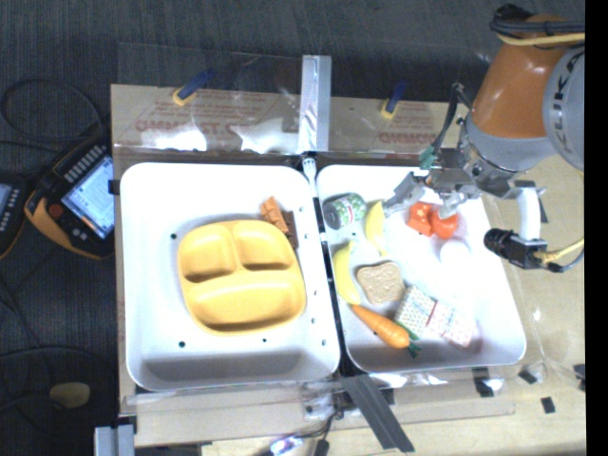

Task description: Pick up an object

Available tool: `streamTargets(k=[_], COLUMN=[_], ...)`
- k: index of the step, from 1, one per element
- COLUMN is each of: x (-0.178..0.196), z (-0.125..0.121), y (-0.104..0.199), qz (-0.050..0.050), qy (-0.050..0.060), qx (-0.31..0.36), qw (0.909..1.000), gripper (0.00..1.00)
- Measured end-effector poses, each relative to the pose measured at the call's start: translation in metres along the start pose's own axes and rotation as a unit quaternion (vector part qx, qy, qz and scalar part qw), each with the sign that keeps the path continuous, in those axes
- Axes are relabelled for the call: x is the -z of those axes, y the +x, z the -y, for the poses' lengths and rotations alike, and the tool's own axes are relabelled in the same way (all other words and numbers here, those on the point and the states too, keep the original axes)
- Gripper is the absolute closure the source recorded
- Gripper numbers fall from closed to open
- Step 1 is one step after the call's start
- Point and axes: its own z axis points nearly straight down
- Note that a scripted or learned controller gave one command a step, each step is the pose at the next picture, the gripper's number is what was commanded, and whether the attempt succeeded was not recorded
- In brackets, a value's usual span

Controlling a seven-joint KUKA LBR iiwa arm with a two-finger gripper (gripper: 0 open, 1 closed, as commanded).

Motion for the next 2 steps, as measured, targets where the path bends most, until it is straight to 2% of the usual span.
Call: streamTargets(k=[1, 2], x=[-0.1543, -0.1454], z=[-0.0063, -0.0064], y=[0.0037, 0.0038], qz=[0.001, 0.0], qy=[-0.004, -0.004], qx=[-0.018, -0.018], qw=[0.9998, 0.9998], gripper=[0.0, 1.0])
